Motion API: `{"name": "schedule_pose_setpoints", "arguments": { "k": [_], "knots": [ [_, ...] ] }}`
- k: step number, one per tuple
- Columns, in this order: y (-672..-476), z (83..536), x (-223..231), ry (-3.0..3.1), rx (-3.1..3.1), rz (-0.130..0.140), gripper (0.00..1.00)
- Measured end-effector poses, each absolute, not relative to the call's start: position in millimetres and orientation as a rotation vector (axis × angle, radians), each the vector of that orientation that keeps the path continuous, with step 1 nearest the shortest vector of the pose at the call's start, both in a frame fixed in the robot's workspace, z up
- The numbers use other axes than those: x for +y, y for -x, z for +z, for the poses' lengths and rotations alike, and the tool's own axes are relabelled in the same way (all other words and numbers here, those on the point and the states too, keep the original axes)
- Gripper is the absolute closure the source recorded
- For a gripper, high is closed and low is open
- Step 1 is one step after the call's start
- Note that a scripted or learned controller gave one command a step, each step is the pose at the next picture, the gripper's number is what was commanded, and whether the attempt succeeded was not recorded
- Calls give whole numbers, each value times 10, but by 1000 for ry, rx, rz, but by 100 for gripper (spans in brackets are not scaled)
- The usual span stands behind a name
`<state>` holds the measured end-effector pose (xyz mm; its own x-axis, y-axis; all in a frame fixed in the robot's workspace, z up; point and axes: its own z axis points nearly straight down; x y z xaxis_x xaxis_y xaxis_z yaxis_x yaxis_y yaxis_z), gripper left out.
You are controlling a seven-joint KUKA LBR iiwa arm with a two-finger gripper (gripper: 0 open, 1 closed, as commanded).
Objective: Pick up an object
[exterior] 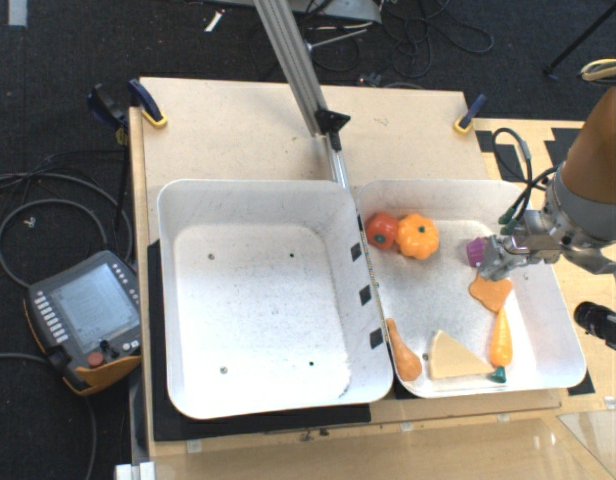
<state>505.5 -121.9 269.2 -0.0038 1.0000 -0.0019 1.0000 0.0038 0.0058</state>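
Note:
The right bin (548, 363) holds a red tomato-like toy (381, 229), an orange pumpkin (418, 236), a purple piece (476, 251), an orange flat piece (490, 293), a carrot (501, 340), a pale yellow wedge (456, 356) and an orange gourd-shaped piece (403, 353). My gripper (496, 260) hangs over the right side of that bin, just right of the purple piece and directly above the orange flat piece. Nothing shows between its fingers.
The left bin (188, 218) lies beside the right one. A slanted metal pole (293, 53) crosses the back of the bench down to the bins' shared edge. Clamps sit at the bench's back corners. A teach pendant (83, 313) rests on the floor at left.

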Motion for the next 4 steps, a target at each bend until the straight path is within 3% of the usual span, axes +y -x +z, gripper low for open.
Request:
{"name": "schedule_pose_setpoints", "arguments": {
  "k": [1, 4],
  "knots": [
    [-5142, 2516, -668, -2214, 2232, 0, 100],
    [-5381, 2547, 911, -2212, 2231, 2, 100]
  ]
}}
